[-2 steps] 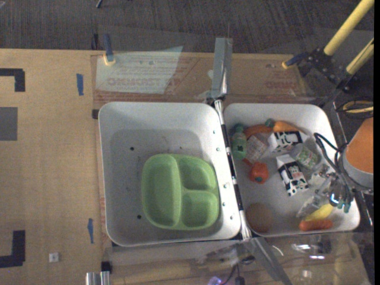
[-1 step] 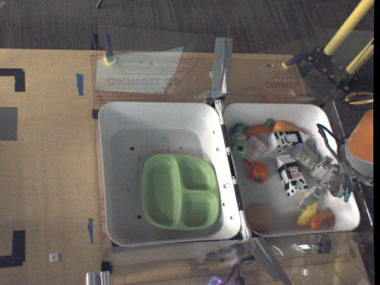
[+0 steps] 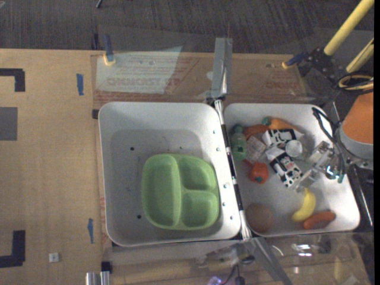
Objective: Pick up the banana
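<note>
Banana (image 3: 305, 206) lies in the right bin (image 3: 350, 218), near its front edge, touching an orange carrot-like piece (image 3: 319, 219). On the surface (image 3: 47, 177), the left bin (image 3: 119, 129) carries a green divided plate (image 3: 180, 190). The gripper (image 3: 323, 164) hangs just above the banana; whether its fingers are apart or together I cannot tell.

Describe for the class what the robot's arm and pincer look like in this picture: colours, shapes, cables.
At the right edge, the arm shows as a rounded grey body with a broad orange band. Dark cables loop beside it, over the right bin's rim. The pincer is a small boxy assembly of pale grey and silvery metal parts with a bluish-green spot on it; finer detail is too blurred to tell.
</note>
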Controlling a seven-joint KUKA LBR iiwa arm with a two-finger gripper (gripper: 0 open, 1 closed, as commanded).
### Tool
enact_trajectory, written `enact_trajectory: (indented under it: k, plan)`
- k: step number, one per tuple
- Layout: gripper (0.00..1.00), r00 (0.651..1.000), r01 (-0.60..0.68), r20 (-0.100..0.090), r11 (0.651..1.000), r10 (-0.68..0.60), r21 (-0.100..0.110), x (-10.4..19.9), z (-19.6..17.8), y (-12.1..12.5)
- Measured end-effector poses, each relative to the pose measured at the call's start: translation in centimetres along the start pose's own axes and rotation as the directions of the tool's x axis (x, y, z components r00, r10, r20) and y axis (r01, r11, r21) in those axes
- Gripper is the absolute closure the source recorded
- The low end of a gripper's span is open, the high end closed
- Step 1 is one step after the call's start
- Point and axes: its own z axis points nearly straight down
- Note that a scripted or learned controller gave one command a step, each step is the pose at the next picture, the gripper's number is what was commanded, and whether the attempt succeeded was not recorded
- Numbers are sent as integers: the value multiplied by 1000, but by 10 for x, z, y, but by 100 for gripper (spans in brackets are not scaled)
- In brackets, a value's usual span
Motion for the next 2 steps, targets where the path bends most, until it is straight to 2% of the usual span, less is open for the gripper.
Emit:
enact_trajectory:
  k: [1,2]
  plan:
    - [100,1000,-2,9,1000,2,-4,-2,-12,1]
    - [0,1000,-1,9,1000,1,-4,-2,-12,1]
